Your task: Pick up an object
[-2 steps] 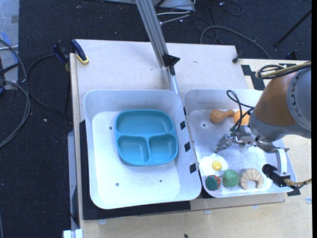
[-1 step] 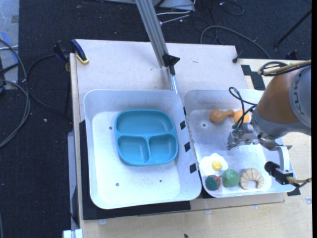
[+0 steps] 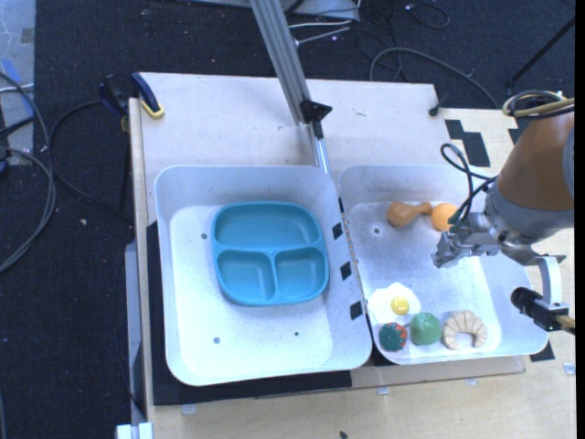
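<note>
Dark carpet strewn with black cables surrounds a pale wooden counter (image 3: pixel 238 108); on it two shallow white bins sit side by side, touching along their inner edges. A slanted aluminium rail (image 3: pixel 283 48) crosses the far part of the counter and ends just above the seam between the bins; a blue and yellow clamp (image 3: pixel 146 96) grips the counter's far left corner.

The left bin (image 3: pixel 183 337) holds a blue divided tray (image 3: pixel 271 251) with three compartments, lying flat near the bin's middle.

The right bin (image 3: pixel 430 282) carries the loose objects; an orange pear-shaped toy (image 3: pixel 405 212) lies near its far wall, and an orange ball (image 3: pixel 442 216) sits just beside it to the right. Along the near edge, a fried egg toy (image 3: pixel 395 301) lies beside a dark green and red ball (image 3: pixel 392 337); a green round piece (image 3: pixel 425 328) sits next to that, and a croissant toy (image 3: pixel 464 329) lies at the right end of the row.

The grey arm with its orange band (image 3: pixel 539 167) reaches in from the right; its pincer (image 3: pixel 450 250) hangs low over the right bin, just near of the orange ball and apart from the near row; how far it is open cannot be told, and no object is visible within it.
</note>
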Controlling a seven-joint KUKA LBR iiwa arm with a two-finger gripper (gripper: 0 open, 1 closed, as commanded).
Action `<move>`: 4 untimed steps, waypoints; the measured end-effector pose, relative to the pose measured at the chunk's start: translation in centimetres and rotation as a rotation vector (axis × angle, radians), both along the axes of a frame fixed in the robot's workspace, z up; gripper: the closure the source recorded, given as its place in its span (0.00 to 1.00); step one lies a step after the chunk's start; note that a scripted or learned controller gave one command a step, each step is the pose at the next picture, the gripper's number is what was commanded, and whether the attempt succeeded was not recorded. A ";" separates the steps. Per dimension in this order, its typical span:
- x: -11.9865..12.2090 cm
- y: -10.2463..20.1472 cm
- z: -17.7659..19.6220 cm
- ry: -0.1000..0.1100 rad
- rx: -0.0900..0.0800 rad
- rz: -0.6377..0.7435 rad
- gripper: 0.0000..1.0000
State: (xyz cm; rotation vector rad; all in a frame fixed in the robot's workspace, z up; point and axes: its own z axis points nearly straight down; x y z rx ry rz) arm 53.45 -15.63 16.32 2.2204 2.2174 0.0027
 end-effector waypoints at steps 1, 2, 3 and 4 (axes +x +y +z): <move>0.1 0.0 5.3 -0.003 -0.001 0.004 1.00; 0.5 4.4 6.0 0.002 0.002 0.008 1.00; 0.7 10.8 5.7 0.005 0.003 0.010 1.00; -0.2 15.7 6.4 0.005 0.004 0.010 1.00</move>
